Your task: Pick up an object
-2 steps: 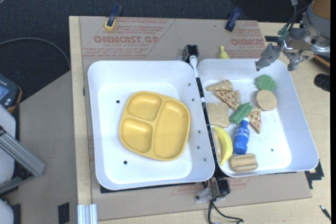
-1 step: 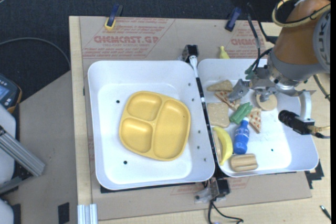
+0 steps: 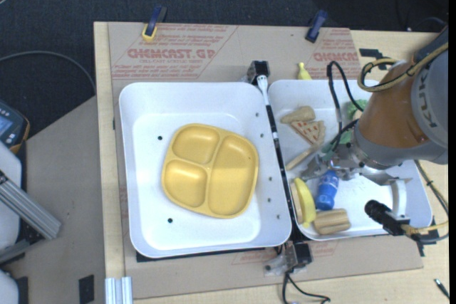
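Note:
The right bin [image 3: 420, 206] holds several small objects. A tan wedge [image 3: 299, 114] and a toy pizza slice [image 3: 309, 130] lie at the back, with a wooden stick [image 3: 299, 158] slanting below them. A yellow banana [image 3: 305, 200] lies along the left wall, a blue bottle [image 3: 328, 193] beside it, and a tan cylinder [image 3: 331, 222] at the front. My gripper [image 3: 322, 166] is low in this bin, just above the blue bottle and next to the stick. The arm's body hides the green object [image 3: 354, 110] partly and whatever lies under the wrist.
The left bin [image 3: 135, 174] carries a yellow divided plate [image 3: 210, 169]. A ridge with a black cable [image 3: 274, 146] separates the two bins. Black cables [image 3: 338, 92] loop off the arm over the right bin's back. Clamps [image 3: 152, 23] hold the board's far edge.

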You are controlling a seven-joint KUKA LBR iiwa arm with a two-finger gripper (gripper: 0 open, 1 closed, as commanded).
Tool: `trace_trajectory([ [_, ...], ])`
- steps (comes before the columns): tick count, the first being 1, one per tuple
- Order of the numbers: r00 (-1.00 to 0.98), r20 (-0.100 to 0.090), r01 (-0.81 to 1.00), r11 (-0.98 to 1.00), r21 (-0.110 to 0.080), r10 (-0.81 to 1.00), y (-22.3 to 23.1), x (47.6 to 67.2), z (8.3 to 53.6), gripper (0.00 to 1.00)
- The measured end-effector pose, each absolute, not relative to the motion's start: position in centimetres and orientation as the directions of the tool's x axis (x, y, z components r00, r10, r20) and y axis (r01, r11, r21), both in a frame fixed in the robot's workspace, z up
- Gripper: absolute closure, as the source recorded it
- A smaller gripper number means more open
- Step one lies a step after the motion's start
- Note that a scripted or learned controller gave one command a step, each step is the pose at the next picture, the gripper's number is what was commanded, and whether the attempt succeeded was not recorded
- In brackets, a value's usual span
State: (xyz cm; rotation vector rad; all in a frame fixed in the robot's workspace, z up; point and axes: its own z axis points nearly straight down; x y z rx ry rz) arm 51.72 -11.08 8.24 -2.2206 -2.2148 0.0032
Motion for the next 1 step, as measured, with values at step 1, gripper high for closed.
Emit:
trace_trajectory([
  [1,-0.009,0.003,1.0,0.009,0.009,1.0,-2.93,48.48,19.04,0.0],
])
